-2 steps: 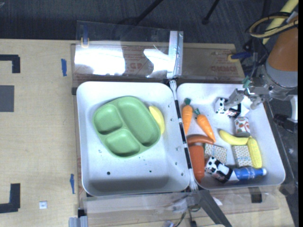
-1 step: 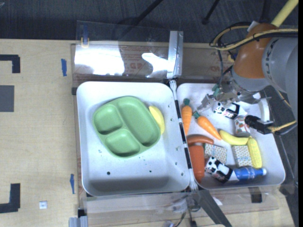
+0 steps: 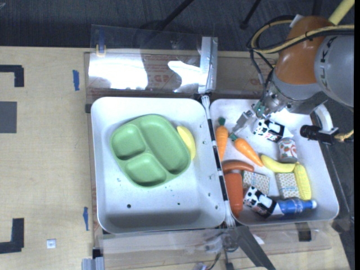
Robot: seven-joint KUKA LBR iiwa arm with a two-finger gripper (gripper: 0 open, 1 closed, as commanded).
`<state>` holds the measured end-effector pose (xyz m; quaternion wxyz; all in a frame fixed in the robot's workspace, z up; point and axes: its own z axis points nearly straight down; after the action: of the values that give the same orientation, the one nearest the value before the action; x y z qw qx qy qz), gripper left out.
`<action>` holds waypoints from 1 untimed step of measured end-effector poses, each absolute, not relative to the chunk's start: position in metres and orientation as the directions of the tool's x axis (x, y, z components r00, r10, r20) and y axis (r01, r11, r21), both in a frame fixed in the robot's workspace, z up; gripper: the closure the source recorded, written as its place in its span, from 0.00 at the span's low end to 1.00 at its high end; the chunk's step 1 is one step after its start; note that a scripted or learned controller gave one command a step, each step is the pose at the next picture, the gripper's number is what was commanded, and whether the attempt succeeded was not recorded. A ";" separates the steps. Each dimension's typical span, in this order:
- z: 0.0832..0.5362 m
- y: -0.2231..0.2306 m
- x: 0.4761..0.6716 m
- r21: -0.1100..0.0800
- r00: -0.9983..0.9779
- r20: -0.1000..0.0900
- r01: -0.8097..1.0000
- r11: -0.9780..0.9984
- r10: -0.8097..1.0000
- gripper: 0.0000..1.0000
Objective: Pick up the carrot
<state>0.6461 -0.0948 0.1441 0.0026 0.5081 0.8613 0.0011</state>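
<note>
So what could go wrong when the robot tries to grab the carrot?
Two orange carrots with green tops lie close in the right white bin: one against the divider, one tilted beside it. The metal two-finger gripper hangs just above them, so it might nudge both or pinch the wrong one. A yellow banana touches the tilted carrot's tip and could get dragged along. The carrot by the wall leaves little room for a finger.

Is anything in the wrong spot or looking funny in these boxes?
One thing stands out: a yellow banana lies in the left bin, wedged against the edge of the green plate rather than on it. All the other toys, like the two carrots, are jumbled in the right bin. Nothing looks spilled or broken.
</note>
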 end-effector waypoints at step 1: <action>0.086 -0.097 0.627 0.004 -0.634 -0.002 0.773 0.634 0.773 0.00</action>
<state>0.6273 -0.0969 0.0865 0.0017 0.4279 0.9038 0.0012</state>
